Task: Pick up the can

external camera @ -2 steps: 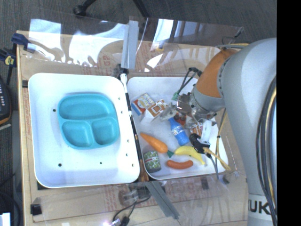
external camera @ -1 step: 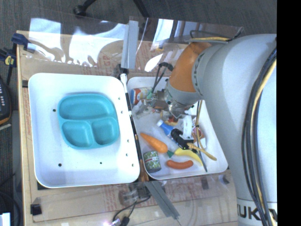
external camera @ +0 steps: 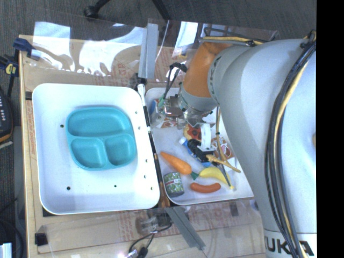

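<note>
The grey arm (external camera: 252, 101) is reaching in from the right, filling most of that side, its orange band (external camera: 200, 69) bending down over the far part of the right bin (external camera: 244, 190). The gripper (external camera: 173, 107) is hanging low near the bin's far left corner; whether it is open or closed cannot be told. The can (external camera: 173, 183) is sitting well apart from it at the bin's near edge, beside a carrot (external camera: 176, 163), banana (external camera: 215, 172) and sausage (external camera: 205, 187). A blue tray (external camera: 101, 136) is lying in the left bin (external camera: 54, 192). Items under the wrist are perhaps partly hidden.
</note>
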### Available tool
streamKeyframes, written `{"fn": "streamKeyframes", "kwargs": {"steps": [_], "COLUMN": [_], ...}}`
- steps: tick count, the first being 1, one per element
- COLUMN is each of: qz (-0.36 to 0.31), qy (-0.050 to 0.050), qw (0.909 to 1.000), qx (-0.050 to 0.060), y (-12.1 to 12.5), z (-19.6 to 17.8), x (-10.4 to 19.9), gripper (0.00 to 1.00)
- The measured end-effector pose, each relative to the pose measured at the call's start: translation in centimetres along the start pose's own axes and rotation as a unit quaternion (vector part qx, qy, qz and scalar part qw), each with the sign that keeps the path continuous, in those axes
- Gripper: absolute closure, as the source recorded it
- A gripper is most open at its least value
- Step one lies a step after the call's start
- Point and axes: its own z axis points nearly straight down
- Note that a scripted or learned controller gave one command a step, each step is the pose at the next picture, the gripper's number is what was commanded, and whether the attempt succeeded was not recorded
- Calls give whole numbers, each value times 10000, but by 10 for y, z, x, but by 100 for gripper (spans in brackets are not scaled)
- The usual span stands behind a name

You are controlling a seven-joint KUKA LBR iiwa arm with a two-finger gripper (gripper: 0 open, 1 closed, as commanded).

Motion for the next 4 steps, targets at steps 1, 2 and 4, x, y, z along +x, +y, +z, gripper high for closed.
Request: {"fn": "streamKeyframes", "kwargs": {"steps": [1, 2, 4], "qz": [-41, -32, 450], "qy": [28, -4, 70], "qw": [10000, 10000, 9989], "qx": [21, 20, 62], "y": [0, -1, -59], "z": [-9, -9, 4], "x": [4, -1, -29], "gripper": [100, 0, 0]}}
